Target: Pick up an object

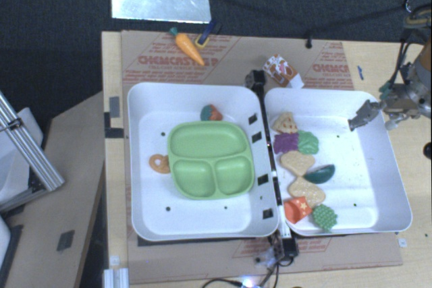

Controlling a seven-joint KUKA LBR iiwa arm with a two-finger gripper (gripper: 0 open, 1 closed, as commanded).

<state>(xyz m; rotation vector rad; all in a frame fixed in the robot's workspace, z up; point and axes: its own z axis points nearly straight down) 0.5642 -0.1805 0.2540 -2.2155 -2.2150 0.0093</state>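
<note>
Several small toy foods lie in a loose column along the left side of the right bin [378, 165]: nearest the camera a red piece [295, 210] and a knobbly green piece [325, 216], then a tan biscuit [307, 193], a dark green piece [320, 174], a heart-shaped biscuit [295, 162], a purple cluster [285, 142], a green leaf [308, 141] and a tan piece [285, 123] farthest back. They touch or overlap, so I judge the knobbly green piece or dark green one, lying at the column's edge, the easier target. The pincer [361, 116] hovers over the bin's far right corner, well apart from them, holding nothing; whether it is apart or together I cannot tell. In the left bin [145, 145] sits a green divided plate [208, 160], a pretzel [160, 163] beside it. Beyond, on the surface [236, 54], lies a carrot [189, 48].
</note>
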